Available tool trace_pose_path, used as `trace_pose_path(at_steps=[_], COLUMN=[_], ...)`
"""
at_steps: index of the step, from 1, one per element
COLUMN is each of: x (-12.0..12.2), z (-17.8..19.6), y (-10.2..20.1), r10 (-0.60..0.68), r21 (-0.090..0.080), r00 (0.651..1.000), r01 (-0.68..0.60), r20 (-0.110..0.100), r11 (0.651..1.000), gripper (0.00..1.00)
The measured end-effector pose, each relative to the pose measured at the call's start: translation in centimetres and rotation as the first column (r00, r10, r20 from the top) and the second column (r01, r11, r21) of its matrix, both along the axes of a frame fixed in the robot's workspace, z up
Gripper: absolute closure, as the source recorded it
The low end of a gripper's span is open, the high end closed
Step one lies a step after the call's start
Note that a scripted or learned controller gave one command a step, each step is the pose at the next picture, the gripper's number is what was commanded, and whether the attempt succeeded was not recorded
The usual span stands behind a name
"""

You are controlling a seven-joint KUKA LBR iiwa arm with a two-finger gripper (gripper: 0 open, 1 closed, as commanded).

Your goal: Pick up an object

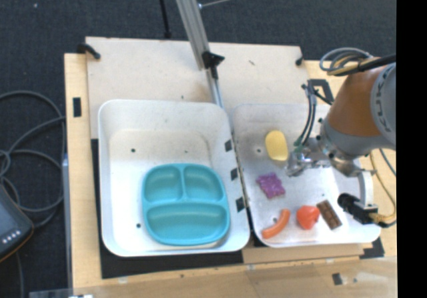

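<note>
Hanging low over the right bin (248, 123), the gripper (298, 165) sits just right of the yellow object (276, 145); whether it is apart or together I cannot tell, and nothing is visibly held. The arm (357, 113) comes in from the right, its orange band above the wrist. Close by lie the candidates: the yellow object toward the far side, a purple piece (271, 185) left and nearer, then along the near edge an orange carrot-like piece (277, 223), a red-orange lump (307, 217) and a brown block (328, 215). A clean pick probably means centring over one item, most likely the yellow one, and descending straight so neighbours are not nudged. Across the divider, the left bin (120, 123) holds a teal divided tray (185, 204) on the worktop (133, 63).
</note>
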State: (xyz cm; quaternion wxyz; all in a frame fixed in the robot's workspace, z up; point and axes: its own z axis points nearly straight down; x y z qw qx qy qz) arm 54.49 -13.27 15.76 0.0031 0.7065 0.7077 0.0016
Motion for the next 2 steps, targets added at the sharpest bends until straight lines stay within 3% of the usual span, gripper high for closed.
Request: trace_pose_path(at_steps=[2], x=[-0.6], z=[11.0], y=[0.0], r10=[0.002], r21=[-0.001], r00=[1.000], r01=[-0.002], r20=[0.002], r11=[1.000], gripper=[1.00])
